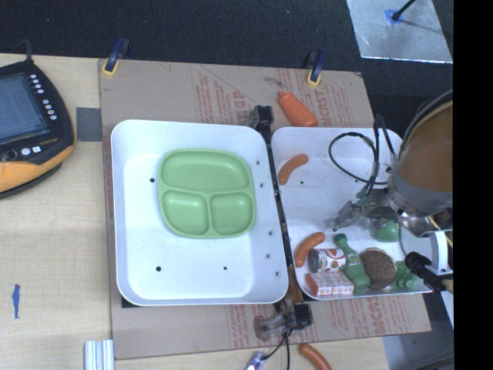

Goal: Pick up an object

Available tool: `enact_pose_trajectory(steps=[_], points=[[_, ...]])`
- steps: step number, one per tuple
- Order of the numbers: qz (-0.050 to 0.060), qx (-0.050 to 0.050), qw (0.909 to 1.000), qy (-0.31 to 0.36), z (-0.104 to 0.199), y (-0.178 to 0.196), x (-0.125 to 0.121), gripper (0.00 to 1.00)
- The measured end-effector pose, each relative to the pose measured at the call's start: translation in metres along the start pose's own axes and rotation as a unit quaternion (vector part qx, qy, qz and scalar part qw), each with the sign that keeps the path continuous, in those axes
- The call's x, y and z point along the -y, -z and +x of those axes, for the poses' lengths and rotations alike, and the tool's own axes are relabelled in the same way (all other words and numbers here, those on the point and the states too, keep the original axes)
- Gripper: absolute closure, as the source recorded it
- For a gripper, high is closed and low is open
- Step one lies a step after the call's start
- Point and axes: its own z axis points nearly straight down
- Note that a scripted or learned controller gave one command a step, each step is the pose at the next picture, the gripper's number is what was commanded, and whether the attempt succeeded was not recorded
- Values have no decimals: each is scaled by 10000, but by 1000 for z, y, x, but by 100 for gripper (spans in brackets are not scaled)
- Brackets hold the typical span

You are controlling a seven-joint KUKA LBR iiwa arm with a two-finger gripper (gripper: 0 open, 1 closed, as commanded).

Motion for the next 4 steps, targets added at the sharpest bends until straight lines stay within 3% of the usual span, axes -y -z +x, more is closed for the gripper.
enact_pose_trajectory(steps=[1,2,3,4], points=[[-5,0,10000,3,-33,-29,-99,0],[7,-2,10000,11,33,-29,16,0],[10,7,10000,35,32,-19,16,100],[-12,-3,10000,4,89,72,-46,100]])
